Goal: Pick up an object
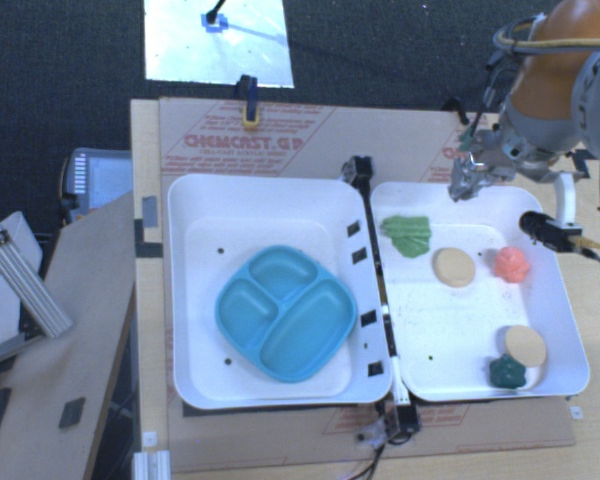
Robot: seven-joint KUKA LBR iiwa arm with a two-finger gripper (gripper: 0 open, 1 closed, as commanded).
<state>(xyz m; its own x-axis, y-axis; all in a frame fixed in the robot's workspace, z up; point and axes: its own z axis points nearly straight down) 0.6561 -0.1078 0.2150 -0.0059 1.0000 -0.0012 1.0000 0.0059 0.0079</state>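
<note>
Left bin point(195, 208): white, shallow, on the worktop point(110, 268). A blue divided plate point(285, 313) lay flat in it, toward the near side, with three compartments.

Right bin point(570, 353): touching the left one along a shared black-clipped edge. A green leafy piece point(408, 235) lay near the far left corner. Just right of it and slightly nearer, a tan round disc point(454, 267). Right again, a pink lumpy piece point(512, 264) close to the right wall. In the near right corner, a second tan disc point(526, 345) touched a dark green piece point(507, 372).

My hand point(464, 183) hung at the far rim of the right bin, above and apart from the green leafy piece, nothing seen in it. Whether it was apart or together I could not tell.
</note>
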